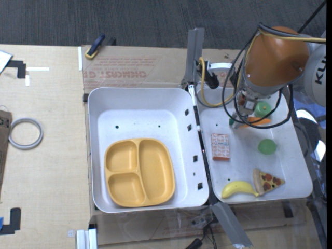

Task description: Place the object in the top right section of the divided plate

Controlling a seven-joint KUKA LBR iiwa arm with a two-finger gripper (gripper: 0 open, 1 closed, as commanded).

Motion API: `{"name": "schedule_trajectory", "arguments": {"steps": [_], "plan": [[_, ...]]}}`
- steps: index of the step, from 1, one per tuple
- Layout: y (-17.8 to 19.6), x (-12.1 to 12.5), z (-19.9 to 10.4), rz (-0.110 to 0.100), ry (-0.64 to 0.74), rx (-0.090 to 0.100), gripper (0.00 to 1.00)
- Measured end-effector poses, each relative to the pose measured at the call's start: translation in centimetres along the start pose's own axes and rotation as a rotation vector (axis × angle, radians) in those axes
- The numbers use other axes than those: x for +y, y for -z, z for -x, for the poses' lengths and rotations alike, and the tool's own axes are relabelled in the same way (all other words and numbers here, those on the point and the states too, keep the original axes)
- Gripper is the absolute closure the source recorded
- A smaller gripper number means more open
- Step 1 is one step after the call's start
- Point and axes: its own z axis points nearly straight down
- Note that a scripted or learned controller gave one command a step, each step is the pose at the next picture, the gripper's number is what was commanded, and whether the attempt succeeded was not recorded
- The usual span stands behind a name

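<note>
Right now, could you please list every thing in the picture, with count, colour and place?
divided plate: 1, yellow, left bin
left bin: 1, white, bench centre
right bin: 1, white, beside the left bin
card: 1, red and white, right bin, left part
ball: 1, green, right bin
banana: 1, yellow, right bin, near edge
pizza slice: 1, right bin, beside the banana
tape roll: 1, grey, bench, far left
arm: 1, grey and orange, above right bin

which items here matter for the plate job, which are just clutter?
Job:
- divided plate, yellow, in left bin
- gripper, low over right bin, above green and orange items; which object it is after I cannot tell

Lying about:
- green ball
- banana
- pizza slice
- small card
- tape roll on bench
</note>
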Motion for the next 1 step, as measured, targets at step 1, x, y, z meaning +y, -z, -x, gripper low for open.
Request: {"name": "schedule_trajectory", "arguments": {"steps": [1], "plan": [[0.04,2.44,-0.89,-0.001,0.134,0.001,1.0]]}}
